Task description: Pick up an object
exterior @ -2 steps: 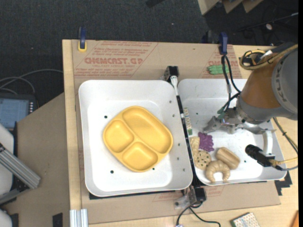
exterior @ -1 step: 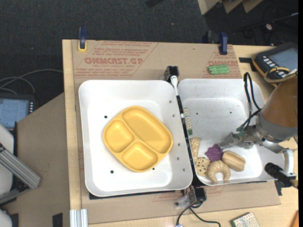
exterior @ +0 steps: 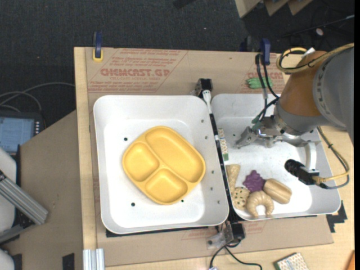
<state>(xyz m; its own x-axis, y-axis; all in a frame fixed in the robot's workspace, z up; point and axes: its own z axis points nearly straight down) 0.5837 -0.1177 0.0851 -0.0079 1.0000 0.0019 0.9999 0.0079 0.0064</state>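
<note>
My gripper [exterior: 251, 136] hangs over the upper middle of the right bin [exterior: 239, 107], above bare white floor, with nothing seen in it. Toy foods lie along that bin's near edge, apart from the gripper: a purple bunch of grapes [exterior: 254, 180], a tan bread roll [exterior: 278, 190], a croissant [exterior: 259, 202], a speckled cookie [exterior: 240, 197] and a pale wedge [exterior: 232, 173] against the left wall. The grey arm with its orange band [exterior: 301, 91] comes in from the right.
A yellow three-compartment plate [exterior: 163, 163] lies in the middle of the left bin [exterior: 104, 145]. A black clamp [exterior: 205, 86] sits at the far end of the wall between the bins. Brown cardboard surrounds both bins.
</note>
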